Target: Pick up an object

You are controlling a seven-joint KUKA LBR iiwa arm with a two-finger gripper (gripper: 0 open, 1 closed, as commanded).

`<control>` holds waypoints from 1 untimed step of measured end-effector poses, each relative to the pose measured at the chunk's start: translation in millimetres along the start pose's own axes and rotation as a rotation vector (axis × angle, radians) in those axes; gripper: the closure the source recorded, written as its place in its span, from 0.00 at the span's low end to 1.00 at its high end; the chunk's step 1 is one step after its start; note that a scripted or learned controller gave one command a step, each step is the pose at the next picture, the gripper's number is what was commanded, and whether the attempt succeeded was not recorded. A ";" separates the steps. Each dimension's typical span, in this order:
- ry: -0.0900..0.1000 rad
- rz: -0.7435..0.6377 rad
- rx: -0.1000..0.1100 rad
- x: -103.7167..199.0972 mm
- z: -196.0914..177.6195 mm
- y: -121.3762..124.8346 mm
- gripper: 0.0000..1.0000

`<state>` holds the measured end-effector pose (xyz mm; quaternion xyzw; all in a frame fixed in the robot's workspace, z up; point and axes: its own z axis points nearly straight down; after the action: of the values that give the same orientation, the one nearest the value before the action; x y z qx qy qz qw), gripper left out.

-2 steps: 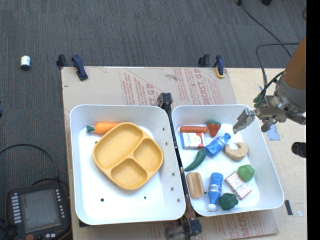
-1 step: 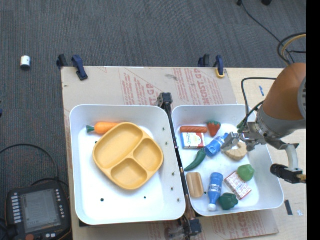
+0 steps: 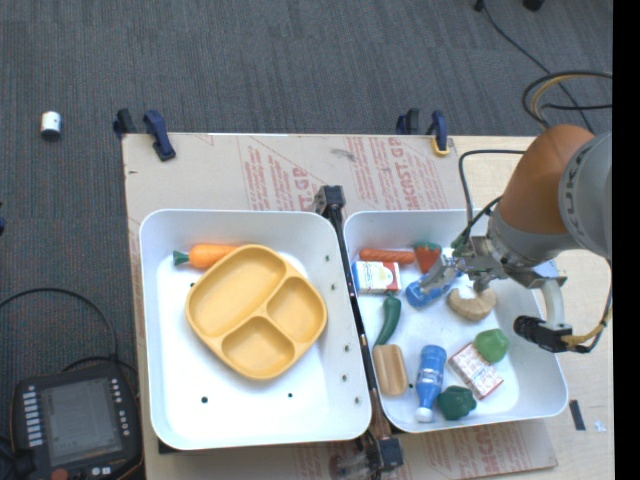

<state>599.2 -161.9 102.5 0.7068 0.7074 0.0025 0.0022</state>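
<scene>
Claw (image 3: 462, 268) hangs over the right bin (image 3: 548, 393), near its upper middle, w/ a blue object (image 3: 426, 290) right at its tip; can't tell if it's clenched or released, or whether it grips anything. Around it in the right bin: hot dog (image 3: 385, 256), small carton (image 3: 376, 277), beige lump (image 3: 470, 304), green chili (image 3: 388, 318), bread roll (image 3: 389, 369), blue bottle (image 3: 429, 380), red-white box (image 3: 475, 370), two green pieces. Left bin (image 3: 165, 368) has yellow divided plate (image 3: 256, 310) w/ carrot (image 3: 208, 256) just beside its upper left edge.
</scene>
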 end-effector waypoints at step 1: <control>0.000 -0.003 0.008 37.1 15.5 44.9 0.00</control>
<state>644.2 -124.8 87.4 0.7058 0.7084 -0.0002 -0.0005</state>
